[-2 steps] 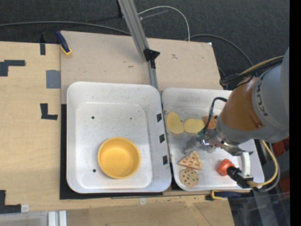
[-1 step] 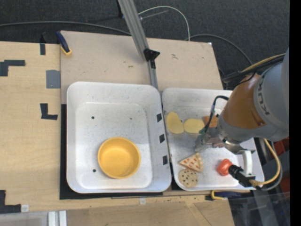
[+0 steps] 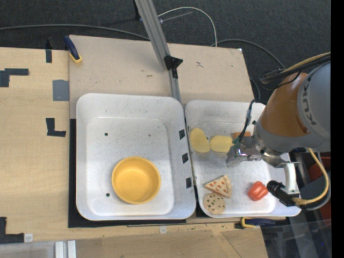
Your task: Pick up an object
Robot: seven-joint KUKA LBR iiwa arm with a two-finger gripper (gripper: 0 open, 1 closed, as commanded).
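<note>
We saw the gripper (image 3: 235,156) low in the right bin (image 3: 215,110), just right of a yellow oval piece (image 3: 220,143); we could not tell its finger state. Nearest us lay a cookie (image 3: 214,203), pizza slice (image 3: 219,186) and red pepper (image 3: 257,191). A yellow bowl (image 3: 136,179) sat in the left bin (image 3: 129,104).

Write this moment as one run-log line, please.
gripper: low in right white bin, beside oval yellow piece | held: nothing seen | left white bin: round yellow bowl | pick: not done
</note>
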